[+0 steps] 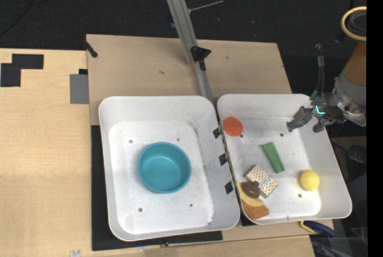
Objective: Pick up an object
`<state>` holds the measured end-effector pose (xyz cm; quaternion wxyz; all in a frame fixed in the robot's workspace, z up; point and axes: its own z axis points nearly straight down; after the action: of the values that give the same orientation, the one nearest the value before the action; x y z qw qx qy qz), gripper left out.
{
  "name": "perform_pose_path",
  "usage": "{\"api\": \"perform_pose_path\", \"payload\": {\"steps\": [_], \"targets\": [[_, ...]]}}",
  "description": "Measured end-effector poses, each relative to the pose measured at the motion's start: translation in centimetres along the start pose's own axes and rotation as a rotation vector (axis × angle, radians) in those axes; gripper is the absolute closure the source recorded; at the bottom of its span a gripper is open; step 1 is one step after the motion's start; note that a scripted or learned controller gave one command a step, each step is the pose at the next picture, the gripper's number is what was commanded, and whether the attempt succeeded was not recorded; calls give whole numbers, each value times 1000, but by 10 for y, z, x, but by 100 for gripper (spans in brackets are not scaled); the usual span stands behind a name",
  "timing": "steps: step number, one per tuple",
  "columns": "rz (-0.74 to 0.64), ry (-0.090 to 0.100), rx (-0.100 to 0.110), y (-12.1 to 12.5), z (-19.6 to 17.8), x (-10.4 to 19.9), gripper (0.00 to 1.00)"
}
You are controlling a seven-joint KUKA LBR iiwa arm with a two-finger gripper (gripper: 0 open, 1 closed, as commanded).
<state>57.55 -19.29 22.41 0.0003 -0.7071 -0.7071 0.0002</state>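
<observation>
My gripper (pixel 310 121) hangs over the right bin (pixel 281 106) near its far right side, fingers spread open with nothing between them. Below and left of it lies a green block (pixel 272 156). A yellow ball (pixel 309 180) rests near the bin's right front. An orange-red round piece (pixel 233 126) sits at the bin's left wall. A patterned small box (pixel 261 180) lies at the front, touching a brown and tan piece (pixel 253 197).
The left bin (pixel 119 115) holds a teal bowl (pixel 164 167). A metal rail (pixel 182 22) slants from the top down to the gap between the bins. Black clips (pixel 222 159) line the shared wall.
</observation>
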Motion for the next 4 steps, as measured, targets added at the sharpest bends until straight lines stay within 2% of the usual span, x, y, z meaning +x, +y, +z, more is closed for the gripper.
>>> {"api": "perform_pose_path", "payload": {"steps": [1, 2, 3, 4], "targets": [[0, 0, 0, 0, 0, 0, 0], [0, 1, 3, -6, 46, -4, 0], [-1, 1, 5, -6, 104, 5, 0], [-1, 0, 1, -6, 134, 6, 0]]}}
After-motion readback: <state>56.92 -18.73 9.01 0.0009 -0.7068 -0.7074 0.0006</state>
